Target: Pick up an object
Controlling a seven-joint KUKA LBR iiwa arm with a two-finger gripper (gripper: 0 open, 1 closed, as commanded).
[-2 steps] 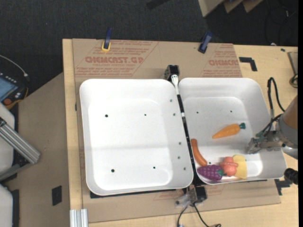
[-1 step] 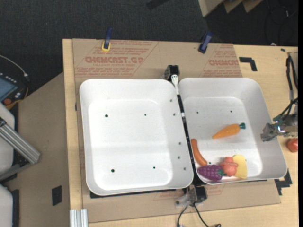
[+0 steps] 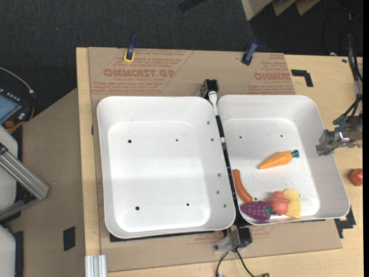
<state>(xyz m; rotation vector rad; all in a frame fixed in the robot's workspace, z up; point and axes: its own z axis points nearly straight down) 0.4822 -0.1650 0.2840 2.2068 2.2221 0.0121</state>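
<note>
Tabletop (image 3: 86, 154): pale wood, topped by a brown cardboard sheet (image 3: 190, 68) with red print. Two clamps hold the sheet's far edge: one blue and yellow (image 3: 130, 49), one blue (image 3: 250, 51). Dark carpet lies beyond the tabletop's far side.

Landmark: the right bin (image 3: 271, 111). The left bin (image 3: 153, 166) sits edge to edge with it, touching along a dark centre seam. A small black fitting (image 3: 209, 88) sits at the far end of that seam, and a clip with a cable (image 3: 235, 239) at the near end.

Contents of the right bin:
- Carrot (image 3: 277, 159), orange with a green tip, roughly mid-bin, lying at a slight tilt.
- Sausage (image 3: 241, 186), orange-red, curved, along the bin's left wall, nearer than the carrot.
- Grapes (image 3: 256, 210), purple, at the near edge.
- A pink and red piece (image 3: 280, 203) and a yellow piece (image 3: 293, 203) just right of the grapes, all three bunched together; exact identities not clear.

Gripper (image 3: 326, 143): just outside the right bin's right rim, level with the carrot but well apart from it. It is small and partly blurred; whether the gripper is spread or closed cannot be told. Nothing is seen in it.

An orange-red item (image 3: 356, 177) lies on the tabletop right of the right bin, partly cut off by the frame.
</note>
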